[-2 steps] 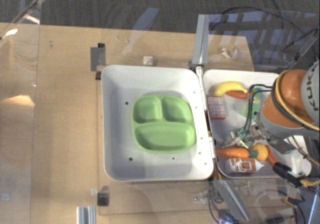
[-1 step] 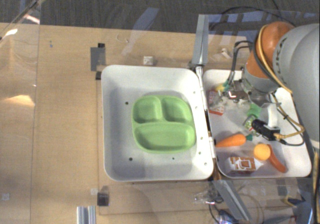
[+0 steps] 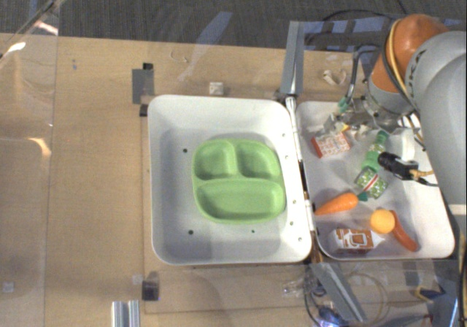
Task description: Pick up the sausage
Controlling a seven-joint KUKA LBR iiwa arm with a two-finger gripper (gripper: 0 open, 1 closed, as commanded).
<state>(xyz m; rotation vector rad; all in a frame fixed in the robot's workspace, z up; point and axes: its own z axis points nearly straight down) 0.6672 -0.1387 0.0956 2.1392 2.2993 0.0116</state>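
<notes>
Against the right bin's (image 3: 438, 249) front edge lies the sausage (image 3: 406, 234); hand (image 3: 343, 115) state unclear.

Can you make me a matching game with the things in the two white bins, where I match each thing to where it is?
Things:
1. green plastic divided plate
2. orange carrot
3. green bottle with a white label
4. reddish-brown sausage

Places:
A. near the right bin's lower right corner, beside an orange ball
B. middle of the left bin
C. against the right bin's left wall
D. middle of the right bin, standing slantwise

Pairs: 1-B, 2-C, 3-D, 4-A
</notes>
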